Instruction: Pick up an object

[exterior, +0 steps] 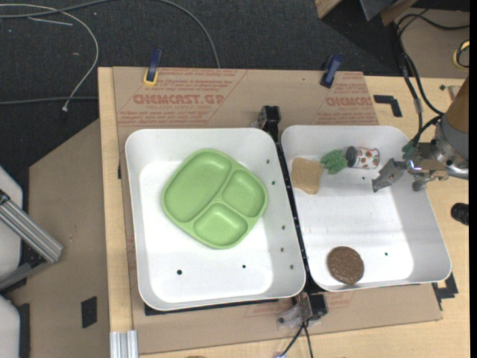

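The right bin point(417, 259) holds a tan, bread-like piece point(306, 175), a small green toy point(337, 159), a little red-and-white can point(367, 157) and a round brown disc point(346, 265). My gripper point(402, 178) hangs over the right bin's upper right part, open, with nothing between its fingers. It is just right of and slightly below the can, apart from it. The brown disc lies near the bin's front edge, well below the gripper.
The left bin point(149, 267) carries a green divided plate point(215, 198). Black clamps point(269, 116) sit between the bins at the back and front. Blue clips point(153, 64) pin the cardboard sheet. Cables trail at the upper right.
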Robot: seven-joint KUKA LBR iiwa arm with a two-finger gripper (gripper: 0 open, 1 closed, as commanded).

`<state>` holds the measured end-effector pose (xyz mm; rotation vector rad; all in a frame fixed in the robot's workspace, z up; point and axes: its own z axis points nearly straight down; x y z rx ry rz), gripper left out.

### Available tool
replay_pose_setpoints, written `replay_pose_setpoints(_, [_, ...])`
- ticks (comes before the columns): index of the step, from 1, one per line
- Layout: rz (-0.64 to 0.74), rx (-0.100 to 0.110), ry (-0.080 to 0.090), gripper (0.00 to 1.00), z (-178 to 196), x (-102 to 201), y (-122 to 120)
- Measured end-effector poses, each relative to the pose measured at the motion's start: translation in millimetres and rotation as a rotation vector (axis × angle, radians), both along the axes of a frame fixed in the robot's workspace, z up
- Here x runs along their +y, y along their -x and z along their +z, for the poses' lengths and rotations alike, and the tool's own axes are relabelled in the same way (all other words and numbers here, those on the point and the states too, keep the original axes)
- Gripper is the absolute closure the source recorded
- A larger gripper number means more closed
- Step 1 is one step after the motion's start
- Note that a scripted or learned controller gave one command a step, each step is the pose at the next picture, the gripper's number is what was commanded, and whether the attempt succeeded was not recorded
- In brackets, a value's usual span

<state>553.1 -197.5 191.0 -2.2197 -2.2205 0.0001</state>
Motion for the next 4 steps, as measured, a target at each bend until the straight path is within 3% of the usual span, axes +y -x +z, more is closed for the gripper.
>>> replay_pose_setpoints(2, [0.000,0.004,-0.002,0.00,-108,0,-3])
replay_pose_setpoints(3, [-0.001,-0.002,0.000,1.00,-94,-1,-5])
replay_pose_setpoints(4, [-0.001,-0.008,0.004,1.00,-35,-9,-1])
